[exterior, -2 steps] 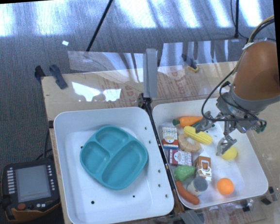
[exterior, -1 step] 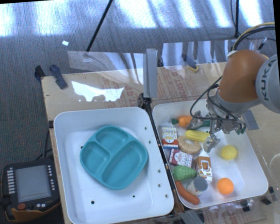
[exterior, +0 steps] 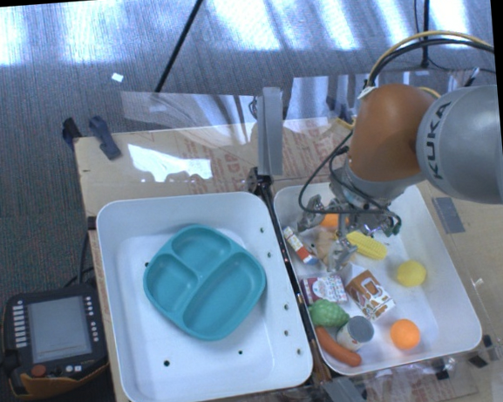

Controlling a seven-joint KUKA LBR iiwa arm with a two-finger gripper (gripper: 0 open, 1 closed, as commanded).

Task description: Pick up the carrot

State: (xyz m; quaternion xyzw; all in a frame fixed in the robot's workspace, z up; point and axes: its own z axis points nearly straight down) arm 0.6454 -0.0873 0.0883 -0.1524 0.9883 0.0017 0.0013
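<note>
We take the right bin [exterior: 458,309] as our landmark. The carrot [exterior: 339,346] lies flat along its front-left edge, its orange-red body slanting toward the front rim, touching a small grey-topped can [exterior: 360,330] and sitting just in front of a green leafy vegetable [exterior: 329,312]. The gripper [exterior: 341,223] hangs over the back part of this bin, well apart from the carrot, above a corn cob [exterior: 367,246] and a small bottle [exterior: 299,245]; whether the claw is apart or together we cannot tell. Also in this bin we see two small cartons [exterior: 369,292], a lemon [exterior: 410,273] and an orange [exterior: 405,335]. Left of the bin sits a teal divided plate [exterior: 204,281].
</note>
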